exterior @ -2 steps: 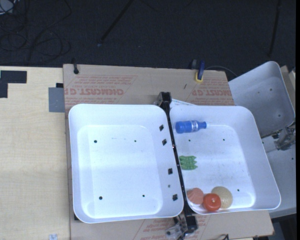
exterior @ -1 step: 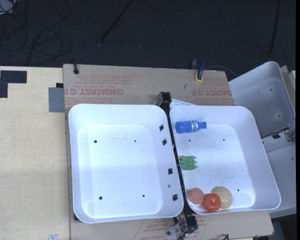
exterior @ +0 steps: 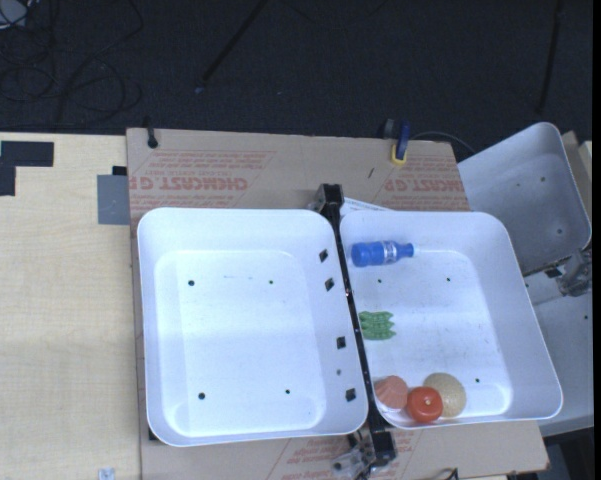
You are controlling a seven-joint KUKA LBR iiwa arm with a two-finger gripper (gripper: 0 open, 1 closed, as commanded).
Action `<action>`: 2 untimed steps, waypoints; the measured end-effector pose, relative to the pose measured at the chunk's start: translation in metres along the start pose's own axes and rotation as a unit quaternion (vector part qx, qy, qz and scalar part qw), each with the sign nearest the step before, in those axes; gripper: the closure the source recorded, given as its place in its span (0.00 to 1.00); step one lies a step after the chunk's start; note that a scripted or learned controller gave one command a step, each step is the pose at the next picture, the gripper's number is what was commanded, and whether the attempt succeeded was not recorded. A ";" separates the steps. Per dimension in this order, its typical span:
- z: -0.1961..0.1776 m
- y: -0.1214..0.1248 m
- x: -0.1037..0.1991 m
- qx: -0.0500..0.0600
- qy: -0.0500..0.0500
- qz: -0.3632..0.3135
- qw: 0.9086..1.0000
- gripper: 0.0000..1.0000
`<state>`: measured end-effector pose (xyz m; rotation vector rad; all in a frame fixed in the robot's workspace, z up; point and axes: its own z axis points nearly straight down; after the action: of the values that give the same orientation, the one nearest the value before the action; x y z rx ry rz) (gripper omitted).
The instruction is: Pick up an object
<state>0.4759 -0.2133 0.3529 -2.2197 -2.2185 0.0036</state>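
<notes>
Nearest the camera, at the front edge of the right bin (exterior: 500, 230), 3 small round things sit bunched together: a pinkish disc (exterior: 390, 391), a red ball (exterior: 425, 403) touching it, and a tan ball (exterior: 446, 392) just behind and beside the red one. All 3 rest against the bin's near wall, toward its left corner.

Farther in, near the bin's left wall, a small green ridged piece (exterior: 376, 325) lies flat on the white floor, well apart from the round cluster. Beyond that, close to the far wall, a blue bottle (exterior: 381, 253) lies on its side, its cap pointing right. Any of these 5 could serve as the object to pick; all of them lie in the right bin.

Beside it, the left bin (exterior: 180, 230) touches along a shared black divider strip (exterior: 345, 308). Both bins rest on a brown cardboard sheet (exterior: 280, 173) printed with red lettering, laid over the pale wooden worktop (exterior: 50, 308).

At the cardboard's far edge stands a small yellow and blue clip (exterior: 401, 146). At right, a grey metal plate (exterior: 525, 193) leans past the bin. As for the end effector, I cannot tell its state.
</notes>
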 end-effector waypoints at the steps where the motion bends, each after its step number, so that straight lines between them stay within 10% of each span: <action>1: 0.000 0.000 0.000 -0.001 0.000 0.000 1.000 1.00; 2: -0.043 0.000 -0.001 -0.003 -0.001 -0.001 1.000 1.00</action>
<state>0.4761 -0.2141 0.3960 -2.2222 -2.2253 -0.0014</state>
